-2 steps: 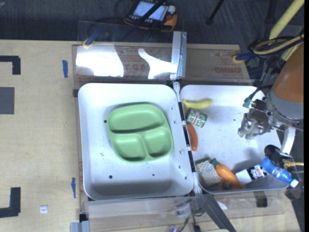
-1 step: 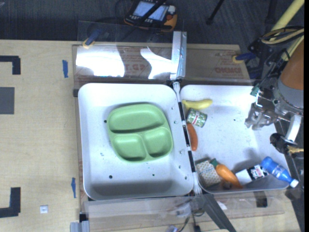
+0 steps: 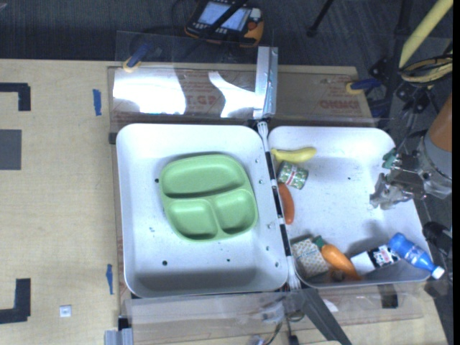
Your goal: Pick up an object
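Green tray [image 3: 208, 196], yellow banana [image 3: 294, 154], orange carrot [image 3: 338, 259], blue-capped bottle [image 3: 403, 254], white bins [image 3: 136, 214]

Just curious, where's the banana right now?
The banana lies in the right bin, near its top-left corner, just above the small green can.

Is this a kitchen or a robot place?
Probably a robot lab, not a kitchen: a robot gripper hangs over a white bin of toy food, and camera stands stand on carpet behind.
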### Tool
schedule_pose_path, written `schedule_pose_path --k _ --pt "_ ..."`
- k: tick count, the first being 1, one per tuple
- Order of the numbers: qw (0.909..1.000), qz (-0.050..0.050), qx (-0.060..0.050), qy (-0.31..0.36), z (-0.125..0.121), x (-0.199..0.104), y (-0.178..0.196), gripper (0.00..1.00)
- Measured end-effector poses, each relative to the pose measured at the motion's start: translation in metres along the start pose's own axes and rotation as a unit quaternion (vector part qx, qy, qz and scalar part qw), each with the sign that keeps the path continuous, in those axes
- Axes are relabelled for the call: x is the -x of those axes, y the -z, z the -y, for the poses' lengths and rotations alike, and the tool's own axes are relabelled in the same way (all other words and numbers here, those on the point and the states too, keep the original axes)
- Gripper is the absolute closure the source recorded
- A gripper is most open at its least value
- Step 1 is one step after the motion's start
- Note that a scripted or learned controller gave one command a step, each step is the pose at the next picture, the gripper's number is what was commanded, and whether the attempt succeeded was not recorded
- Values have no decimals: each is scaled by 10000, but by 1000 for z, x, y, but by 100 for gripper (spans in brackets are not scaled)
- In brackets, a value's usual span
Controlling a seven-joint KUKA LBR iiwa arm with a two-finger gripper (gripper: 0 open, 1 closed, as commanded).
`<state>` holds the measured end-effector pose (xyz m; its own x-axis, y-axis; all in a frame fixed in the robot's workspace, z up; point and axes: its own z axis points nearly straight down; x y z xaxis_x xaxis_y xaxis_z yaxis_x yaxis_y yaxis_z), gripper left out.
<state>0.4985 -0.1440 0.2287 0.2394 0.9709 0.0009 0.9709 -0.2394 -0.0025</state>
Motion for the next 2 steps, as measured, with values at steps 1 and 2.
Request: schedule_pose_path --k 1,2 --pt "9979 0 4 640 16 15 10 100" --pt "9993 10 21 367 12 28 34 100"
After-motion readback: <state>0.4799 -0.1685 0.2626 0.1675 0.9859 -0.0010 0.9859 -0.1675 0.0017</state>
